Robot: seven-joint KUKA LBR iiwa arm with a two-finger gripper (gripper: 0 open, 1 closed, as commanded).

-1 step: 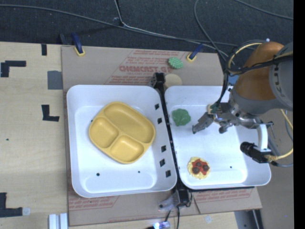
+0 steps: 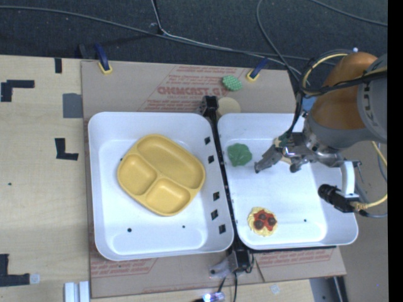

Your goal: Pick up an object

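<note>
Green obj (image 2: 239,154): right bin (image 2: 315,231), upper-left part, near divider.
Gripper (image 2: 267,162): just right of green obj, w/ tips pointing left at it; fingers look slightly apart, holding nothing.
Next move: short reach left.
Tart (image 2: 262,221): same bin, front.
Yellow tray (image 2: 161,174): left bin.

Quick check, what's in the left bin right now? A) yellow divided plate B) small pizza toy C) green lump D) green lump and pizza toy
A: the yellow divided plate lies alone in the left bin; the green lump and small pizza toy sit in the right bin.
</note>
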